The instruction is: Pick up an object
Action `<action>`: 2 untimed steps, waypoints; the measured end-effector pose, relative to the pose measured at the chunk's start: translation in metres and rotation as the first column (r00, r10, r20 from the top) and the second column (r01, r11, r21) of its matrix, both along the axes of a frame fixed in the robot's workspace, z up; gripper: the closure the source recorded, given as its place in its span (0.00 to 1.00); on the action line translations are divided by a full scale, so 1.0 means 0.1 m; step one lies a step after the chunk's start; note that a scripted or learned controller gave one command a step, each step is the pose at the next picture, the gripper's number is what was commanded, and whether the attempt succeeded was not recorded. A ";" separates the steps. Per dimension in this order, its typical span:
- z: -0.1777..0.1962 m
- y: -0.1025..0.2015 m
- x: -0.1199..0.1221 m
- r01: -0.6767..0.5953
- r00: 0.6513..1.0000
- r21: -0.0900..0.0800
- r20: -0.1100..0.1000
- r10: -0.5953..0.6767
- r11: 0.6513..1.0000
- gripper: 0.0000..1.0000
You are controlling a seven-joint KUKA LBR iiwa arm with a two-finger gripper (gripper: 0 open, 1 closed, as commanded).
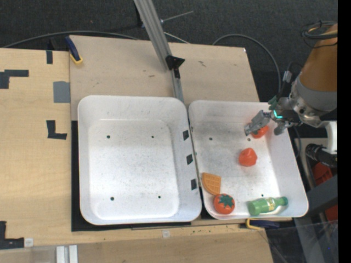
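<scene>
A small orange object [262, 130] is being straddled by the parted fingers of the gripper [266, 124] near the right bin's [290, 169] far rim, so centring before closing is being advised.

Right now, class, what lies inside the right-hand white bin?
Inside the right-hand white bin: a red round piece, an orange wedge, a red tomato toy, a green bottle. The end effector partly covers another orange piece.

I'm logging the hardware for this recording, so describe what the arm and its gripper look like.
The arm is a thick rounded body, orange on its upper section and grey nearer the wrist. At its end sits a compact dark grey gripper with a small teal-green light or marking on its body. Thin dark cables run beside the arm, and a white fitting sits below the wrist.
</scene>
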State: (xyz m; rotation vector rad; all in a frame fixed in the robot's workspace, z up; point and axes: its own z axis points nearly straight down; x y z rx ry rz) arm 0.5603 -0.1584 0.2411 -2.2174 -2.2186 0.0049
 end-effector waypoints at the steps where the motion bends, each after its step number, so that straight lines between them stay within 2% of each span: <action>1: 0.02 0.00 0.01 -0.001 1.000 -0.001 0.004 0.001 1.000 0.00; 2: -0.60 0.06 0.03 -0.001 1.000 0.000 -0.002 0.001 1.000 0.00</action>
